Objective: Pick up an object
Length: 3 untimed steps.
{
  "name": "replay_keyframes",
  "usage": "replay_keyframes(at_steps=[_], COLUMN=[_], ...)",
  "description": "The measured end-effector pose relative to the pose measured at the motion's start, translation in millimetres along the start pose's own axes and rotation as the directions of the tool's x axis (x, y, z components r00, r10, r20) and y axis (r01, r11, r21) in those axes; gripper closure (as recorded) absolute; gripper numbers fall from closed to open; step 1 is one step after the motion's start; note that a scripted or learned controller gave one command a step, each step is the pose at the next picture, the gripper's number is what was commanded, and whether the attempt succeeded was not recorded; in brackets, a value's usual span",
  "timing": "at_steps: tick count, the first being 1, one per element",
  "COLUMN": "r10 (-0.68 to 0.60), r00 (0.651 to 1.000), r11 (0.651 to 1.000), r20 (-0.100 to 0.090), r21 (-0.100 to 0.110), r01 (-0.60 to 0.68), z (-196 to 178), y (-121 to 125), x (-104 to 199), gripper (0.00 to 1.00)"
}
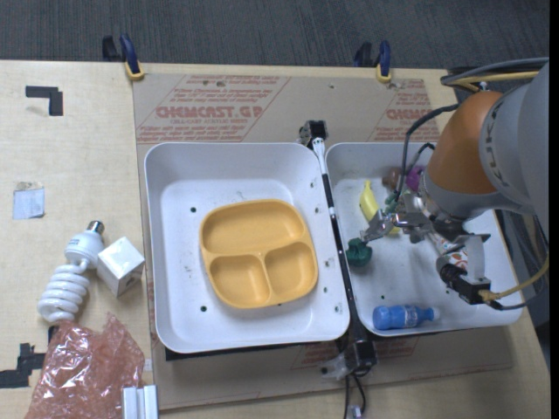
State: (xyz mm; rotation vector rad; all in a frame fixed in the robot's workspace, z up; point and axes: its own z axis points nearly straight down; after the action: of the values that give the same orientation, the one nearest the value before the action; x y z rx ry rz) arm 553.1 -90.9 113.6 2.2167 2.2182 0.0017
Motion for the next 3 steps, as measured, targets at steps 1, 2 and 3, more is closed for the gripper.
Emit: replay_keyframes(at_steps=[1,2,3], r10=[0.008,0.005,0.0], r00=[1.0,1.0,1.0], r11=[1.0,1.0,1.0], r20=[0.008,0.002,-0.003], r21=[-0.013,-0.006,0.004], r01=[-0.008,-0.005,0.0], z=[16.6,9.0,-79.2], y=[-45.3,-46.2,-74.5], x=[-11.0,-8.7,77.5], gripper=[0.0,1.0,1.0])
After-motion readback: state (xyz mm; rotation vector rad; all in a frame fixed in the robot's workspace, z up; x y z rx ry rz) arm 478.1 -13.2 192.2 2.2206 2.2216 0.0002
